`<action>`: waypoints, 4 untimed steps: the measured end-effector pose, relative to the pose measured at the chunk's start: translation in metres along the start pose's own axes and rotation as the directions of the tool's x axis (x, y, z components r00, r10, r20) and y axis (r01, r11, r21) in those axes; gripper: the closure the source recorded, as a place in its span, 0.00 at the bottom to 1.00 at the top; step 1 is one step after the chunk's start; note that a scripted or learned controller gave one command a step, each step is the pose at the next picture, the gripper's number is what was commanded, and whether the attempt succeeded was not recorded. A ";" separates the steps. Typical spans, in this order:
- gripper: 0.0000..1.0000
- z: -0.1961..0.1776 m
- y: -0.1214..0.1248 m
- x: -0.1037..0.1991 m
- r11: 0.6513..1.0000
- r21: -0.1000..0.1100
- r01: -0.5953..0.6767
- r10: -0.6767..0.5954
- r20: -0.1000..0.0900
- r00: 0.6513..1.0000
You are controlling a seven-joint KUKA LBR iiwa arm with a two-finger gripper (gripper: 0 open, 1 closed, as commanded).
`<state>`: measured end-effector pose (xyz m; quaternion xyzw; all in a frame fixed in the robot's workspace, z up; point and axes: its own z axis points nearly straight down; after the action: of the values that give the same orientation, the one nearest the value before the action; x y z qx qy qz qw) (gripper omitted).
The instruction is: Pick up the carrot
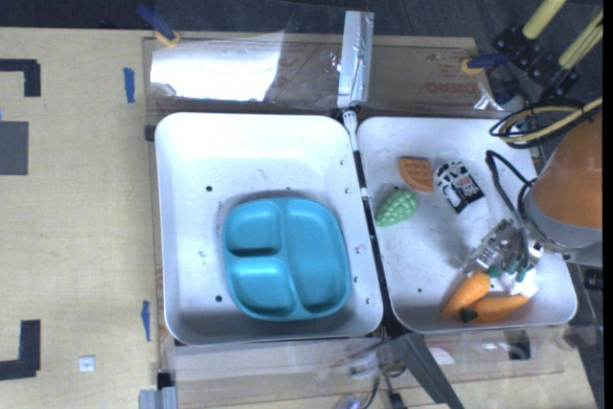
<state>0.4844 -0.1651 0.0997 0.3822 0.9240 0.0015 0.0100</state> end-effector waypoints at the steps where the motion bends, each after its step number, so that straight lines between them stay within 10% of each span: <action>1: 0.00 0.001 0.000 0.000 1.000 0.001 0.000 0.000 -0.001 1.000; 2: 0.00 0.011 0.007 0.009 0.979 0.003 0.203 -0.203 -0.008 0.979; 3: 1.00 0.000 0.008 0.008 0.979 -0.001 0.202 -0.202 -0.002 0.979; 4: 0.00 0.000 0.009 0.008 0.979 -0.002 0.202 -0.202 -0.002 0.979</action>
<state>0.4852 -0.1536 0.0996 0.2864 0.9581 0.0015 0.0095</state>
